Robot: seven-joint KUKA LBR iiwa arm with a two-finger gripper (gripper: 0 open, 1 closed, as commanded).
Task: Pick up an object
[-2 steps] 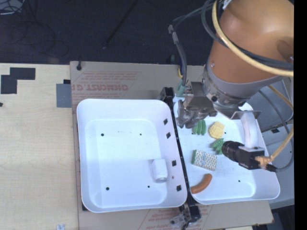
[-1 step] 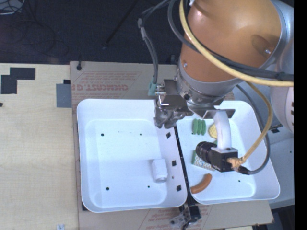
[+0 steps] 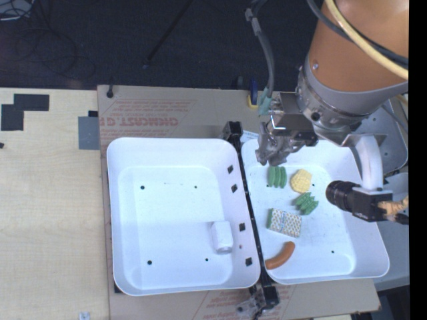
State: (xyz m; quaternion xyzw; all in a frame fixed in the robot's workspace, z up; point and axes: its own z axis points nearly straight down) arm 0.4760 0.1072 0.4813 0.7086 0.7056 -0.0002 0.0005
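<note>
My gripper [image 3: 272, 153] hangs over the upper left part of the right bin [image 3: 347, 262], just above a green pod-shaped object [image 3: 277, 177]. To the right of that pod lies a yellow corn-like piece [image 3: 301, 180], and below it a small green leafy piece [image 3: 307, 204]. A speckled rectangular sponge [image 3: 285, 223] sits near the bin's middle left. An orange sausage [image 3: 279, 255] lies near the front left corner. A white cylinder [image 3: 221, 236] rests in the left bin [image 3: 133, 179].
A black cylindrical device [image 3: 352, 198] with an orange tip reaches in over the right bin's right side. A black divider rail [image 3: 241, 199] runs between the bins. The bins rest on a cardboard sheet [image 3: 160, 115].
</note>
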